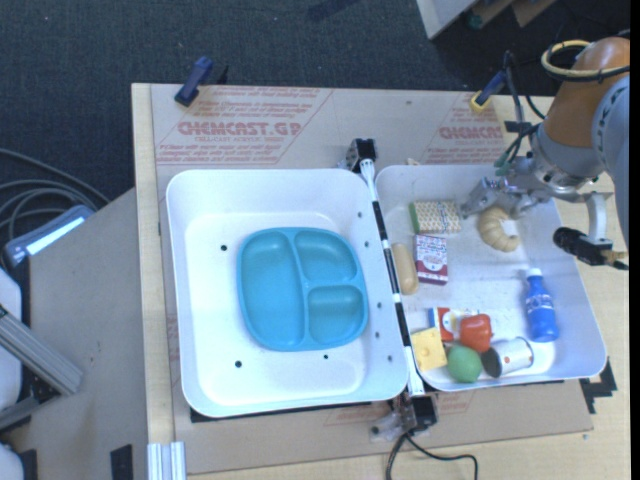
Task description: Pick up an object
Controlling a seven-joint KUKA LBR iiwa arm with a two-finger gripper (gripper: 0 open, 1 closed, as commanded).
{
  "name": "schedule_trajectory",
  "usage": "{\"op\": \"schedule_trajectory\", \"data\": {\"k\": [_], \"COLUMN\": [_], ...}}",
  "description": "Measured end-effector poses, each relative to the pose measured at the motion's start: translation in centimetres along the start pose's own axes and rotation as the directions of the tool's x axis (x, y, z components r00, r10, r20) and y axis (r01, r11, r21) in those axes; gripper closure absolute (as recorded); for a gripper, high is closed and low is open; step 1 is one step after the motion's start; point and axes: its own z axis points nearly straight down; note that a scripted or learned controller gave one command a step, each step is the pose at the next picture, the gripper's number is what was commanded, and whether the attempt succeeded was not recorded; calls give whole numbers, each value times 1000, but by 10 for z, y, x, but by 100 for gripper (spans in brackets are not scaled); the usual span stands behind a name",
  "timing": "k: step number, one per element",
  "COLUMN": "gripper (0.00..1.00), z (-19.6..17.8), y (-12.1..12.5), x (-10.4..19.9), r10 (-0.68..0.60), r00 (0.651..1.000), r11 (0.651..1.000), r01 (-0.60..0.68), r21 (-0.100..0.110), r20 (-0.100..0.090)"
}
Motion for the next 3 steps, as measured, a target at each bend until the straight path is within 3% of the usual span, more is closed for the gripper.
{"op": "schedule_trajectory", "data": {"k": [1, 2, 3], "gripper": [100, 0, 0], "z": [-13, -12, -2], "y": [1, 1, 1], "x": [-2, -1, 49], "r10": [-1, -1, 2], "r00": [1000, 1000, 1000], "r11": [1000, 1000, 1000], "r01": [1, 1, -2], "r21": [-8, -6, -7], "r20": [10, 7, 10]}}
